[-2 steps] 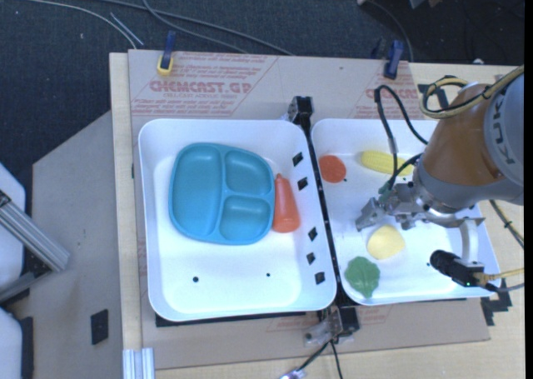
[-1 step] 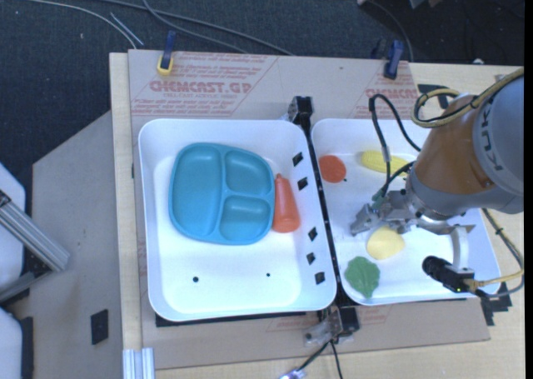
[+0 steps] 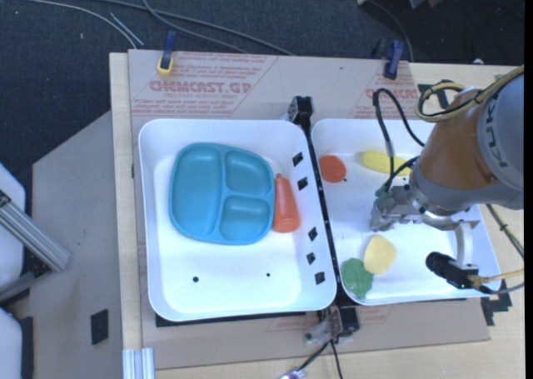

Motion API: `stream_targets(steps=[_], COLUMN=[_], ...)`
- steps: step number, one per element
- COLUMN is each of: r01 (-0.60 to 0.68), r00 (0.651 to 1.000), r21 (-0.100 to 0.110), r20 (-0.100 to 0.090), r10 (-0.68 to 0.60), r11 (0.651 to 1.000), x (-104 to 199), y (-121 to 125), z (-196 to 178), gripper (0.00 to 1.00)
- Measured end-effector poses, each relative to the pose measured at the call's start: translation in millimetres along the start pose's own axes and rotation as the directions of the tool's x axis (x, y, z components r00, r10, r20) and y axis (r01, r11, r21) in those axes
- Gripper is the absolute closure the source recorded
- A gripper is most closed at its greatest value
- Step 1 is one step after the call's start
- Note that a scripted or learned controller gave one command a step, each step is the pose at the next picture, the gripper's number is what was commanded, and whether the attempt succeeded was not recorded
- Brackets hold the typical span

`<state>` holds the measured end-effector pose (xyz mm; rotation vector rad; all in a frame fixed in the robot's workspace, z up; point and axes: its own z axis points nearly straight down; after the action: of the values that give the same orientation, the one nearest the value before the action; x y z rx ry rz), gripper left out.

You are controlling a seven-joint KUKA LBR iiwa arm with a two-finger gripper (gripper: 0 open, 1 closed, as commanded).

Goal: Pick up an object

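I cannot tell how my gripper [image 3: 385,217] jaws stand above the pale yellow piece [image 3: 380,253]; descending off-centre could nudge it against the green piece [image 3: 356,277].

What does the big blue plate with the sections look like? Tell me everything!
The blue plastic divided tray has rounded corners and three shallow compartments, one large at the view's left and two smaller at its right. It lies flat in the left white bin, toward its upper half. Nothing sits in its compartments. An orange carrot-shaped toy rests against its right edge.
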<state>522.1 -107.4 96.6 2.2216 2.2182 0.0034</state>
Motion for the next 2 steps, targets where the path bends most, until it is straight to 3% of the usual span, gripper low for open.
stream_targets(steps=[2], r01=[0.002], r00=[1.0], r21=[-0.004], r20=[0.002], r10=[-0.002], r11=[1.0], x=[-14.2], y=[15.4], z=[-107.5], gripper=[1.0])
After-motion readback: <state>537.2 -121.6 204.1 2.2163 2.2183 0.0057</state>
